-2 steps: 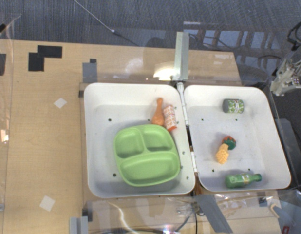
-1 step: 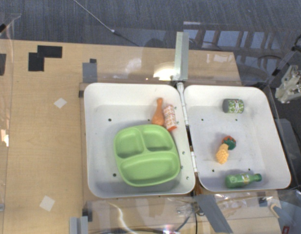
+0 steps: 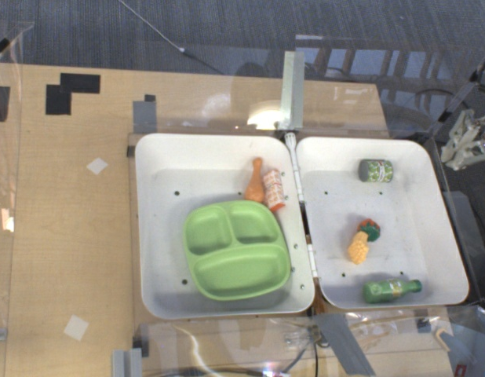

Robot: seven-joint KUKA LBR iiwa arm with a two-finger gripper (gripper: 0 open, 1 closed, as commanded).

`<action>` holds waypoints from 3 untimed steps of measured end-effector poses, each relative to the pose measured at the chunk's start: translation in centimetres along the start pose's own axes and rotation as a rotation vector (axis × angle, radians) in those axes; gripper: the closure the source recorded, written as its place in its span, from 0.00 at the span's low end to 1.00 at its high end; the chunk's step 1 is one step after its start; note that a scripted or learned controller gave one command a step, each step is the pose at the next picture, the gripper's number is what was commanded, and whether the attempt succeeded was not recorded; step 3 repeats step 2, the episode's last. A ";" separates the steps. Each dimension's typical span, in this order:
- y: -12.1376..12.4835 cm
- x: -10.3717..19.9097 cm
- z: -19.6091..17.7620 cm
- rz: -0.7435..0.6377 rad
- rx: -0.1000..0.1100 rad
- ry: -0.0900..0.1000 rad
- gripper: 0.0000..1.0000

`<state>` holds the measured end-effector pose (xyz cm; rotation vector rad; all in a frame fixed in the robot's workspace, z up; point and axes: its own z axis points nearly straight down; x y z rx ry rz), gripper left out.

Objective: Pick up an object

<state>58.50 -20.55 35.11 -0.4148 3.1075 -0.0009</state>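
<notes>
Camera view: we spot gripper (image 3: 468, 141) at far right edge, outside bins, off upper right corner of right bin (image 3: 431, 210). We cannot tell its state.

Can (image 3: 376, 171) nearest, just left and slightly below gripper. Corn (image 3: 359, 246) further down-left, mid-bin. Green bottle (image 3: 392, 290) well below gripper, lying along front wall.

Left bin (image 3: 160, 210), far left of gripper: green tray (image 3: 237, 250), carrot (image 3: 255, 181) and small bottle (image 3: 273, 190) touching side by side above tray.

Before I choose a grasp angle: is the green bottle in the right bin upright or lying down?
Lying down. The green bottle rests on its side near the right bin's front edge, cap pointing right.
</notes>
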 end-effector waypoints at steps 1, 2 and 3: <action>-0.8 -2.8 1.4 -0.080 0.000 0.000 1.00; -0.6 -2.5 0.7 -0.218 0.000 -0.001 1.00; -0.6 -2.5 0.7 -0.218 0.000 -0.001 1.00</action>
